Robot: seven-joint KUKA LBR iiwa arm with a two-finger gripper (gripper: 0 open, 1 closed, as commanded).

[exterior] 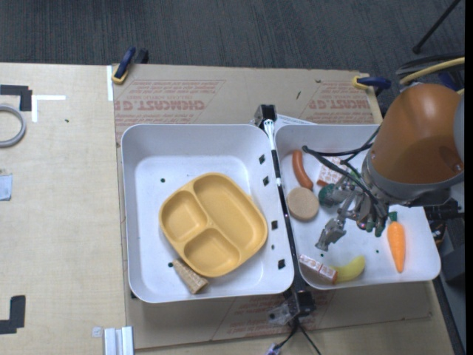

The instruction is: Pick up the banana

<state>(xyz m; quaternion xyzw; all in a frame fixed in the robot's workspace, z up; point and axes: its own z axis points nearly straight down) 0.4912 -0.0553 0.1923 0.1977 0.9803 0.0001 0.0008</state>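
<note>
Banana (353, 267) partly hidden by packet (318, 270), right bin (421, 268).

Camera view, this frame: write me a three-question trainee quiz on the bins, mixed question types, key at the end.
1. True or false: the banana lies in the left bin.
2. Which lies nearest the banana? A) carrot B) hot dog C) yellow divided plate
3. Fill in: the gripper hangs over the ___ bin.

Key: 1 false; 2 A; 3 right.
</note>
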